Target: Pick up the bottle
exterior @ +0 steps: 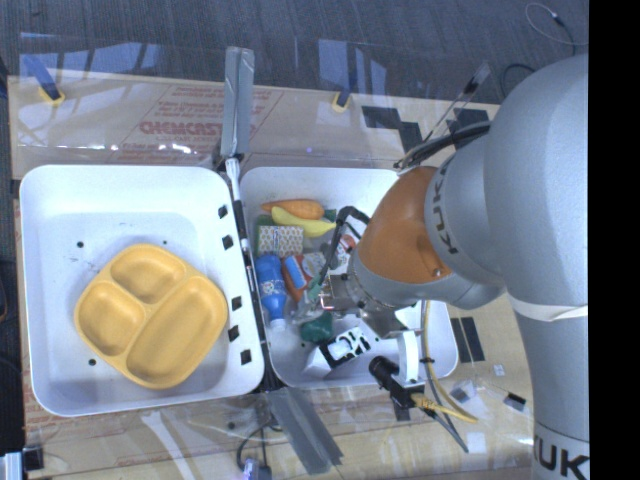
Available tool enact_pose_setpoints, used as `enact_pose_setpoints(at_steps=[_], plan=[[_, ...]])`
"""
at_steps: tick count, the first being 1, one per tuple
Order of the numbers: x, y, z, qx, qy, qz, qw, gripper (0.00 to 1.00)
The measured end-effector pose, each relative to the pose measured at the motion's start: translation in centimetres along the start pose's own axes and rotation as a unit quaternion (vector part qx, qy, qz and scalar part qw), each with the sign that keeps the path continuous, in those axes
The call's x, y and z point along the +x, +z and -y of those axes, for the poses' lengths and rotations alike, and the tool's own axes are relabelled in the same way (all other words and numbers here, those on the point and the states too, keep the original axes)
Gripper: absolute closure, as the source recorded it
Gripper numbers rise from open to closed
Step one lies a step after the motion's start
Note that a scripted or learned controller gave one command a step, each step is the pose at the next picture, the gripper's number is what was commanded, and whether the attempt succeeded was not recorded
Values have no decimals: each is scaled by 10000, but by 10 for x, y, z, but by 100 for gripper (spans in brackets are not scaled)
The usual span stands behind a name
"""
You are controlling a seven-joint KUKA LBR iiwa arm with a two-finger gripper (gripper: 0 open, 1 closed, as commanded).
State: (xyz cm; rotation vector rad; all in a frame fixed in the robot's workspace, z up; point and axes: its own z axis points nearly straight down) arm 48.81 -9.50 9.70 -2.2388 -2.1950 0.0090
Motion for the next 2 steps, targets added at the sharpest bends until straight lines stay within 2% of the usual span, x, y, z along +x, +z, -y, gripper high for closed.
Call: enact_pose_setpoints(at_steps=[1, 2], plan=[[94, -108, -9, -12, 24, -3, 10000, 100], [61, -99, 0, 3, 1344, -5, 9909, 100]])
